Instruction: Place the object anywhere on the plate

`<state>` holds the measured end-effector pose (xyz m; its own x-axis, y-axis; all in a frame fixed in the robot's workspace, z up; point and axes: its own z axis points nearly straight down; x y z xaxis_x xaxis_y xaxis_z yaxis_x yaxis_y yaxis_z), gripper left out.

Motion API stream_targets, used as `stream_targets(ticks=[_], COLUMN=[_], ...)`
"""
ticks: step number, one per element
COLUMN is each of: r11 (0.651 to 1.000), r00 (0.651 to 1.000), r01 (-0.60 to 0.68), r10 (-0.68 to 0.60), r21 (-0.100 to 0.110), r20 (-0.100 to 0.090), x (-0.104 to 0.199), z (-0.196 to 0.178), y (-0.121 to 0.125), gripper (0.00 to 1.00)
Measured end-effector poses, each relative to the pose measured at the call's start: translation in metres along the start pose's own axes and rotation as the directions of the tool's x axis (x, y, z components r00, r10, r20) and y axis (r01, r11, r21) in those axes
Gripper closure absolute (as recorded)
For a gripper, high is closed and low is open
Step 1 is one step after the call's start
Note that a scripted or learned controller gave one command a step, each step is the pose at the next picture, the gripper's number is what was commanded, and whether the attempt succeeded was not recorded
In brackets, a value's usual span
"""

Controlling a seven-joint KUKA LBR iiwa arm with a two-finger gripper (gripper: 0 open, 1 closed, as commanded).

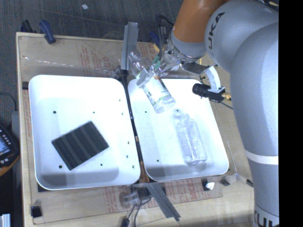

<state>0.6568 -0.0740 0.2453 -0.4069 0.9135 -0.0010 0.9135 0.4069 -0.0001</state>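
Gripper [152,72] pinching clear plastic bottle [156,93] by its neck; smooth neck could slip before reaching dark ribbed plate [80,144]

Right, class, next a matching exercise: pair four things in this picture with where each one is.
Things:
1. dark ribbed plate
2. labelled bottle
3. plain clear bottle
4. orange band

Places:
A. on the arm, at the top of the view
B. lying in the right bin, towards the bottom of the view
C. flat in the left bin
D. tilted at the right bin's top end, by the gripper

Pairs: 1-C, 2-D, 3-B, 4-A
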Motion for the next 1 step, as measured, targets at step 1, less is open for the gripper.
stream_targets(ticks=[1], r11=[0.998], r00=[0.998], r01=[-0.064], r10=[0.064], r21=[0.000], r20=[0.001], x=[0.0035], z=[-0.0233], y=[0.0015], gripper=[1.00])
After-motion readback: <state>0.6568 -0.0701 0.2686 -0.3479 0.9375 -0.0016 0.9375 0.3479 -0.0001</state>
